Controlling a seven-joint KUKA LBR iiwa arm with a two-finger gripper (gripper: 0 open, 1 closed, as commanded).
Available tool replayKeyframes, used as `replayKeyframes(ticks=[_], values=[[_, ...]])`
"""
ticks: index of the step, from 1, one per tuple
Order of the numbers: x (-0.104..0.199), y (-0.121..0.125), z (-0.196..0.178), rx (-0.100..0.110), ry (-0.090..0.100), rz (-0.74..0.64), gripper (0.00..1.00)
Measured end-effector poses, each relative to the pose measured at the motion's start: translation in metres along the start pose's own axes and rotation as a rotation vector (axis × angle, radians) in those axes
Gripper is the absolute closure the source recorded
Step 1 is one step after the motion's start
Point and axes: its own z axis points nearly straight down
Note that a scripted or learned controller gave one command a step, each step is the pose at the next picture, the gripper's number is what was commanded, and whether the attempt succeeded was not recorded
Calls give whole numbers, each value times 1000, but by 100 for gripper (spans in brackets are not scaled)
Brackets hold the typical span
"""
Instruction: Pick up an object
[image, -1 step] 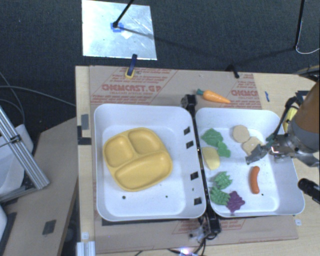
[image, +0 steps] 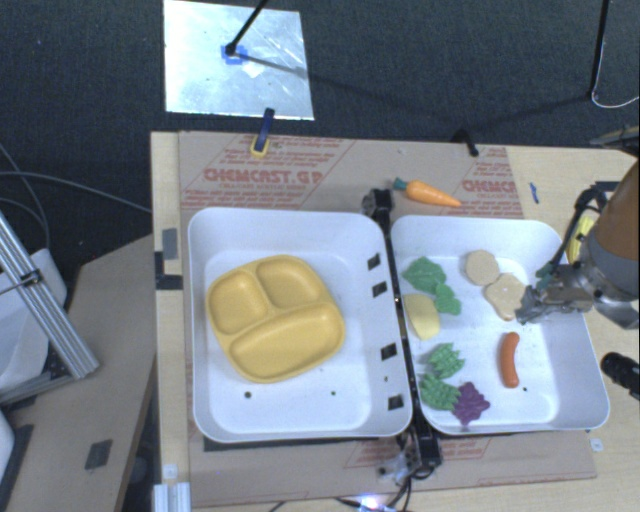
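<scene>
1. Reaching in over the right rim of the right-hand shallow white bin (image: 575, 385), the grey two-finger gripper (image: 530, 305) sits low at the bin's right side; whether its fingers stand wide or narrow cannot be told, and nothing shows between them.
2. Just left of the gripper, touching or nearly touching its tip, lies a pale beige bread-like slice (image: 505, 295), with a second round beige slice (image: 481, 266) up and left of it.
3. Below and slightly left of the gripper lies a small orange-red sausage (image: 510, 359), apart from the fingers.
4. Farther left in the same bin lie a leafy green lettuce piece (image: 428, 276), a pale yellow rounded block (image: 423, 317), two more green leafy pieces (image: 440, 360) and a purple grape bunch (image: 470, 402).
5. Above the gripper and to its left, outside the bin, an orange carrot with a green top (image: 428, 193) rests on the brown cardboard sheet (image: 290, 165), which bears red print reading "CHEMCAST", repeated near the carrot.
6. Well to the left, the left-hand shallow white bin (image: 215, 235) holds a yellow three-compartment plastic plate (image: 276, 317).
7. Farthest off, a blue and yellow clip-like object (image: 263, 133) lies at the cardboard's top edge, below a shiny silver square sheet (image: 238, 60).
</scene>
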Motion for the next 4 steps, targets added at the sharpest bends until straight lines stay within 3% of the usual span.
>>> replayKeyframes(ticks=[1, 2, 3, 4], values=[[36, -24, 54, 9, 4, 0, 100], [66, -23, 86, 6, 3, -1, 100], [141, -3, 27, -3, 3, -8, 100], [193, -1, -45, -5, 4, -6, 100]])
